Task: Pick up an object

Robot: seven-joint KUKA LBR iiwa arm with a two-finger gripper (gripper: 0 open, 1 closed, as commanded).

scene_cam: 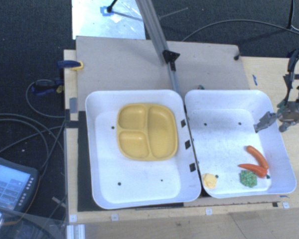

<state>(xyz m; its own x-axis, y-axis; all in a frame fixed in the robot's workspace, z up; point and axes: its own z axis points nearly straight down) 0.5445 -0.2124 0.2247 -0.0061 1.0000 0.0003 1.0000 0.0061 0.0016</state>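
Note:
The right bin [224,108] holds several small toy foods near its front. An orange sausage-like piece [257,155] lies at a slant, with a thinner red-orange piece [252,169] just in front of it. A green broccoli-like lump [248,179] sits beside those, and a small pale yellow piece [209,180] rests at the front left corner. My gripper [274,124] hovers over the bin's right rim, above and behind the orange piece. Its two dark fingers are spread open with nothing between them.
In the left bin [102,183] lies a yellow divided plate [147,132]. A grey pole [154,29] slants across the back of the bench towards the gap between the bins. Cables and a teach pendant [7,183] lie on the floor at left.

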